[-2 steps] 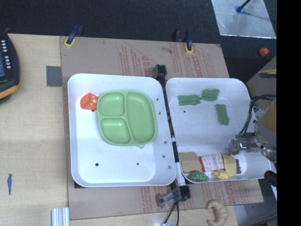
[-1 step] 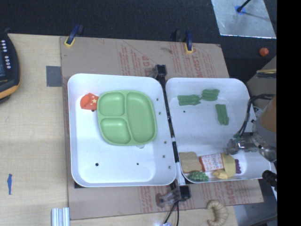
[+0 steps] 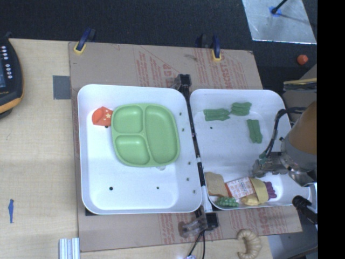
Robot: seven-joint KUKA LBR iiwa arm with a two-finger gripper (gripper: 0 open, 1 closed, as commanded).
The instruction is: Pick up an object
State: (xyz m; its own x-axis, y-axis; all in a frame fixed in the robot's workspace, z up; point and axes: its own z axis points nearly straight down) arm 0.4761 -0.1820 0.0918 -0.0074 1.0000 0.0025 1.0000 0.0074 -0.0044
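Grey gripper (image 3: 262,169), finger state not discernible, hovered at the right bin's (image 3: 237,95) four o'clock beside cluttered packets (image 3: 241,188); a descent risked snagging several at once. Green pieces (image 3: 216,114) lay at that bin's twelve o'clock, while the left bin (image 3: 97,193) held a green divided plate (image 3: 145,134) and red toy (image 3: 101,116).

Left of the gripper (image 3: 262,168), three blocks (image 3: 233,114) lie behind in the right bin (image 3: 237,94); packets (image 3: 241,189) just before; divided plate (image 3: 145,134) far left
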